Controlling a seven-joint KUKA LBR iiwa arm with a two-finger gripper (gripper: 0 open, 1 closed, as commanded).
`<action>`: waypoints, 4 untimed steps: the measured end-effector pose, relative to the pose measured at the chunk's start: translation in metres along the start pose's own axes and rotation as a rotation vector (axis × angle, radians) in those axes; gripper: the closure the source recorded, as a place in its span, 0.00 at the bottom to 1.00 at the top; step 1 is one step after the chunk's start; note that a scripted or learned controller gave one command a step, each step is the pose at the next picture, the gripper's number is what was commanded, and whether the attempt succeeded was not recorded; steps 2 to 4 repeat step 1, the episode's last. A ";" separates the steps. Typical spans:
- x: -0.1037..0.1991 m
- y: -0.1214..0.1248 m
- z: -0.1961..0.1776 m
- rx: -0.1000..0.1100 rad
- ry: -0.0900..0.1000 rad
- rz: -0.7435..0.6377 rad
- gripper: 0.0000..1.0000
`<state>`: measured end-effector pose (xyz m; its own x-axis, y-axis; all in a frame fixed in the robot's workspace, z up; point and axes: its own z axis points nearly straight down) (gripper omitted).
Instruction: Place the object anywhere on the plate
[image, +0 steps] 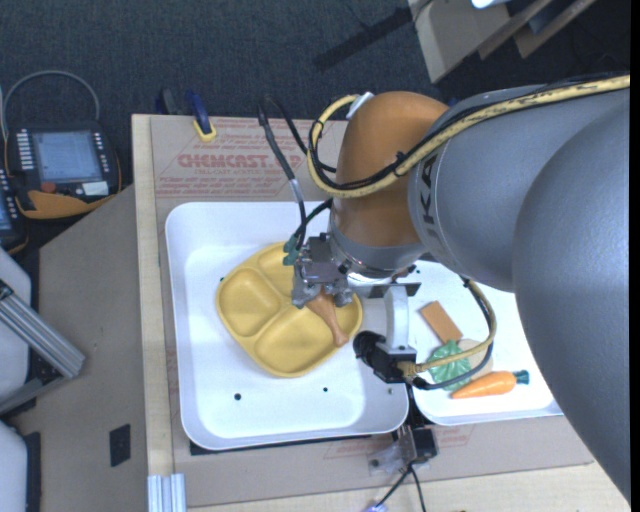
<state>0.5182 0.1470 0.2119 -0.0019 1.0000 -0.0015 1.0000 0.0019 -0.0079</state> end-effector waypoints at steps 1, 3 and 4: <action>0.000 0.000 0.000 0.000 0.000 0.002 0.00; 0.000 0.000 0.000 0.000 0.000 0.002 0.00; 0.000 0.000 0.000 0.000 0.000 0.002 0.00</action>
